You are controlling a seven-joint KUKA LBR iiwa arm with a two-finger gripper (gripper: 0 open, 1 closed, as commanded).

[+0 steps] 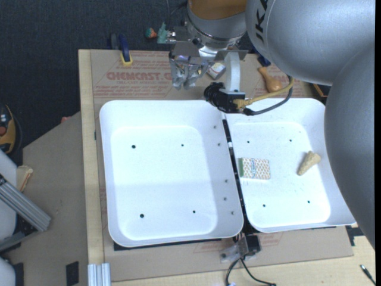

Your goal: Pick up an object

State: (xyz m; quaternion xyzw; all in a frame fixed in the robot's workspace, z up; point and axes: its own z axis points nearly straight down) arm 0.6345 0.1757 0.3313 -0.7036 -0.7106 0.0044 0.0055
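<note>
The gripper [189, 76] hangs above the bench's far edge, its state untellable; the small patterned rectangular packet [255, 168] and tan wedge-shaped piece [308, 162] lie unpicked.

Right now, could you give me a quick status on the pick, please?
Pincer above the far bench edge, outside both bins. Packet and tan piece lie apart in the right bin, untouched. Nothing over them.

Grey arm [333, 46] comes in from the right, filling the upper right w/ its big rounded link. Orange band [215, 0] sits at top centre above the wrist. Hand [189, 76] points down below it; finger state can't be made out.
</note>
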